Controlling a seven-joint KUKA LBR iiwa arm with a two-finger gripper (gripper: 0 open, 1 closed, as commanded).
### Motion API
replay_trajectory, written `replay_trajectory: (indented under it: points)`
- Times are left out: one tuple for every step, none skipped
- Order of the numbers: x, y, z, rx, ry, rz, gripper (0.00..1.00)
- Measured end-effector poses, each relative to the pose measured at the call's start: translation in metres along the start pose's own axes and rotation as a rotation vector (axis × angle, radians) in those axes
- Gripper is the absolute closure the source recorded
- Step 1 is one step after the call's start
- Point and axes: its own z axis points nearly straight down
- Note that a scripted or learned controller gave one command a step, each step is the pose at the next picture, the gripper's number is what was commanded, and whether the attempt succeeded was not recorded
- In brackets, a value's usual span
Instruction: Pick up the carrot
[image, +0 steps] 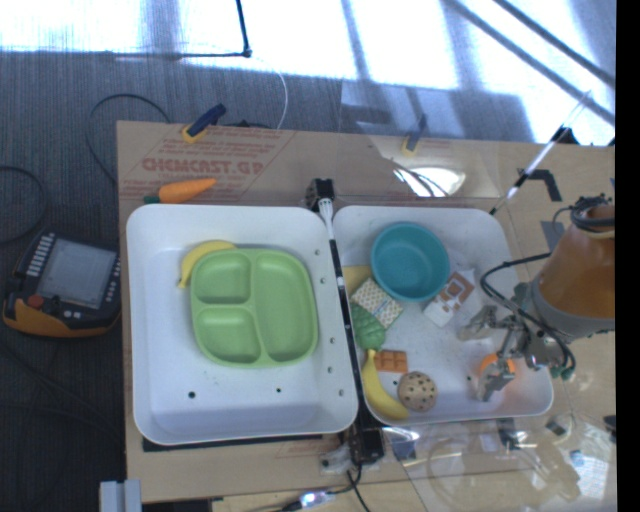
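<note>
One end effector (497, 368) low over right bin (520, 250)

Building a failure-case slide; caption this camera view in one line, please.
Gripper low over an orange item at the right bin corner; a carrot lies outside beyond the left bin.

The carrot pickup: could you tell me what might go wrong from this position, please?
1. An orange item sits right at the gripper near the right bin's front right corner. Whether it is gripped is unclear, so it may slip when lifted.
2. Another carrot lies outside the bins on the bench, behind the left bin, so the program may be after the wrong one.
</note>
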Motion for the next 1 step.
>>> replay_trajectory:
  points:
    - [0.0013, 0.0018, -0.0003, -0.001, -0.006, -0.175, 0.0]
